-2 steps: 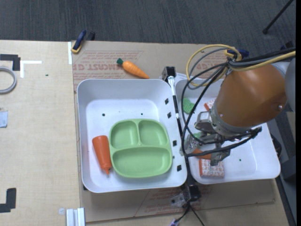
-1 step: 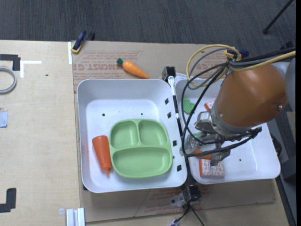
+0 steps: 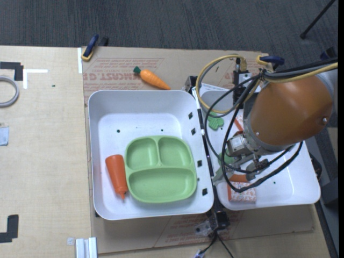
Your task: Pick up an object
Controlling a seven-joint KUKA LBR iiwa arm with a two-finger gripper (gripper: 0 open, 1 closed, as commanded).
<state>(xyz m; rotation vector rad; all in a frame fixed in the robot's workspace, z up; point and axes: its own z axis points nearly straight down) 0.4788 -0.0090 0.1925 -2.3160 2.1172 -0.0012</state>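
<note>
While the end effector [image 3: 240, 163] hung low over the right bin [image 3: 301, 195], grip state indiscernible, a flat red-and-white packet [image 3: 243, 194] lay beneath: seemingly light, pliable, best pinched at an edge.

From my remote seat I see a dark grey carpeted floor [image 3: 161, 9] across the top. Below it lies the pale wood table [image 3: 43, 160], lit evenly. A brown cardboard sheet [image 3: 121, 71] with red print covers its middle. Black tape marks [image 3: 11, 227] and a white tape strip [image 3: 33, 73] sit at the left.
</note>
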